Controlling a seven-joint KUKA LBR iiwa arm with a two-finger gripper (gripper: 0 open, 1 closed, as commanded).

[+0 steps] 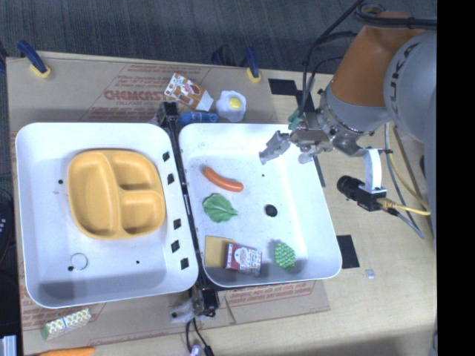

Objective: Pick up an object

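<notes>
Overhead slanted view of the work surface, a pale bench top partly covered by printed brown cardboard held by blue clamps at the far edge; dark carpeted floor lies beyond. Two shallow white bins sit side by side on the cardboard, touching along a black hinged seam. The left bin holds a yellow compartment tray near its centre. The right bin holds the candidate objects: an orange sausage toward the far left, a green leaf just below it, a small black disc near the middle, and, along the near wall, a yellow block touching a red-and-white box, with a green knobbly ball just beside them. Beyond the bins lie a small patterned carton, a blue item and a yellow-and-white egg-like piece. A striped packet lies near the front left.

The arm enters from the right, its orange band above the wrist. The gripper hangs over the far right part of the right bin, tilted toward the left, apart from every object. Whether the fingers are spread or closed cannot be told; nothing is seen between them.
</notes>
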